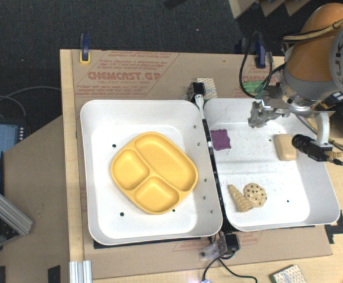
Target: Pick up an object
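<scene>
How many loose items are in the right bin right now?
4: a purple piece near the bin's left wall, a tan block toward the right, and a cone touching a cookie at the front. The arm may hide others.

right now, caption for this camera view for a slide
Arm's gripper above right bin with purple block, cookie; yellow plate in left bin.

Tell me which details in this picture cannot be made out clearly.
- gripper: small, dark and blurred in the camera view; its finger state is unreadable.
- arm: cut off by the right edge.
- tan block: partly covered by a black part of the arm.
- cookie: too small to identify surely.
</scene>
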Available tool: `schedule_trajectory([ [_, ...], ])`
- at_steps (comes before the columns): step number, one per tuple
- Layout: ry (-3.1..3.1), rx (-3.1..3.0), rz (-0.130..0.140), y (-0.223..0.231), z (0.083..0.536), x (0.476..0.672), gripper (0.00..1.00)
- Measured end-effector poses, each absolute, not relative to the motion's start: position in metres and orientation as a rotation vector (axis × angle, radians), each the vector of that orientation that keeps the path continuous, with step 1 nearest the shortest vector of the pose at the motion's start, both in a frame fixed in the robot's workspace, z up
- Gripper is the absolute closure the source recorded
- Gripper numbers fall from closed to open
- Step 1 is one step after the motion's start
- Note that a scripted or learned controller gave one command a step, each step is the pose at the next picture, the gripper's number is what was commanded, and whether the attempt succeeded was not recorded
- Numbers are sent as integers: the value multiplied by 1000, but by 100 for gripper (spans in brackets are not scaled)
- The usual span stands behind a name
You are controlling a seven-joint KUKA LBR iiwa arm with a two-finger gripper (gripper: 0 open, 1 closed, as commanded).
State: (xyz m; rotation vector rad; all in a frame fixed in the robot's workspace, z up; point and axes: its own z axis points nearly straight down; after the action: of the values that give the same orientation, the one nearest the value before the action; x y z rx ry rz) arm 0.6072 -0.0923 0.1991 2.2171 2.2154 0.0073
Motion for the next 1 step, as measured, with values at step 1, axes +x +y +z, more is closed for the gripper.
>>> schedule_trajectory([
  [1, 2215, 2218, 5, -115, 240, 598, 100],
])
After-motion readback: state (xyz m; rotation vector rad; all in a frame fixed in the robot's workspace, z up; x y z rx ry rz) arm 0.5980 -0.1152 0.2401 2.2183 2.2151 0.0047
